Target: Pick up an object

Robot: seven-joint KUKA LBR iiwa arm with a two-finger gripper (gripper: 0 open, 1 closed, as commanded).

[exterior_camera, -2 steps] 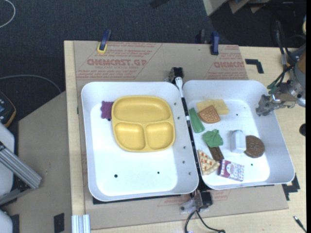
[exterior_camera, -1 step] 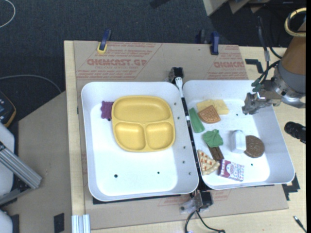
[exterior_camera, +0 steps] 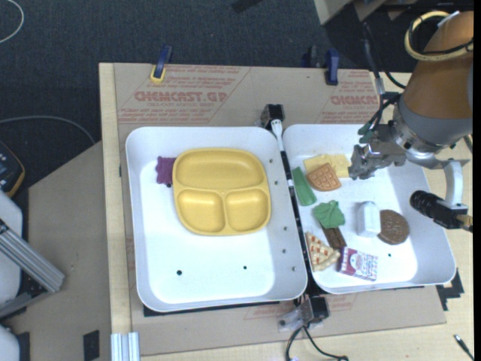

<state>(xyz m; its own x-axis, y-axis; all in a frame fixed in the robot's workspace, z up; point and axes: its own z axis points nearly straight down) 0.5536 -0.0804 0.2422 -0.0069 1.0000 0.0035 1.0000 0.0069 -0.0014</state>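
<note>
Printed text: the brown board (exterior_camera: 225, 89) under the bins carries red lettering "CHEMCAST GP" above the left bin, reading upside-right along a diagonal band pattern. The same print repeats above the right bin, partly cut off by the arm. A small red-and-white packet (exterior_camera: 358, 264) in the right bin bears print too small to read.
</note>
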